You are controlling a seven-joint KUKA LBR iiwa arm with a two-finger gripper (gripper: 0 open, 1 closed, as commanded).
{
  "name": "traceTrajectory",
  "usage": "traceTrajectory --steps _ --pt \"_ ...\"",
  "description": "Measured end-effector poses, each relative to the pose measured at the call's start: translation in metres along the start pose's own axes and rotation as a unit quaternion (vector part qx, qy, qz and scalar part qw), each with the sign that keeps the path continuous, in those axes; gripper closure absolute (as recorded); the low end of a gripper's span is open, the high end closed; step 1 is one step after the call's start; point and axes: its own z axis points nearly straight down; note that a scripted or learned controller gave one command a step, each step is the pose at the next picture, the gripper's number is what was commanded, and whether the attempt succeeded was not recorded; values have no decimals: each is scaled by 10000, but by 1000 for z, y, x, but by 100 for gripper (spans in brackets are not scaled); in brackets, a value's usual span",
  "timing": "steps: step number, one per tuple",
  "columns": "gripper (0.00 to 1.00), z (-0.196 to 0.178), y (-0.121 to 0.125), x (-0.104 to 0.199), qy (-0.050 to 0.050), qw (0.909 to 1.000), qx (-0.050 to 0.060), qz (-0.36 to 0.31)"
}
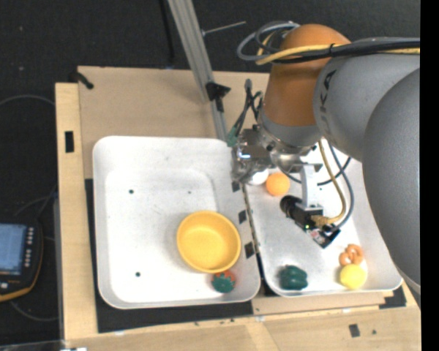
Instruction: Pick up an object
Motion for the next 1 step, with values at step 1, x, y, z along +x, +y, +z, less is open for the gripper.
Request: traceTrajectory --steps 1 --pt "100 10 21 44 1 10000 1 3"
